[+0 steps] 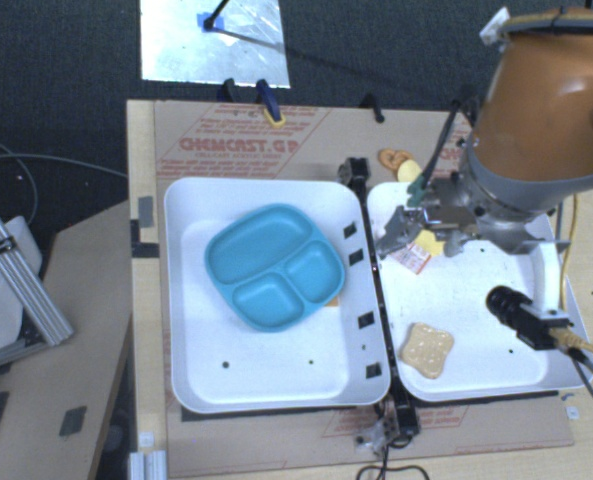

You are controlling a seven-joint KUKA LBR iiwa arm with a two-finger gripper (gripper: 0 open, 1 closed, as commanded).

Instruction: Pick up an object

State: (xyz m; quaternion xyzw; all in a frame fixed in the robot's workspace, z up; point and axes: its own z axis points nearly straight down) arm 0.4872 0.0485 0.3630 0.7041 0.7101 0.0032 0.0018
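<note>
My claw [408, 230] low over far-left part of right bin [496, 368], beside wall between bins. Cannot tell if wide or narrow; nothing seen held. Right at claw: small yellow piece [429, 241] and red-and-white packet [412, 259], close together. Nearer, tan cracker [426, 350] lies apart. Left bin [206, 368] carries blue divided plate [273, 266]. My judgement: claw in position over likely target, grasp and lift not yet done.

Single fixed cam, high over the pale cardboard-topped bench [306, 133], looking down at a slant. Mid range: both shallow white plastic bins, left [276, 378] and right [486, 358], fully in frame, with dark carpet floor [56, 48] past the far edge. The grey-and-orange robot arm [551, 88] enters from the right and looms large.
</note>
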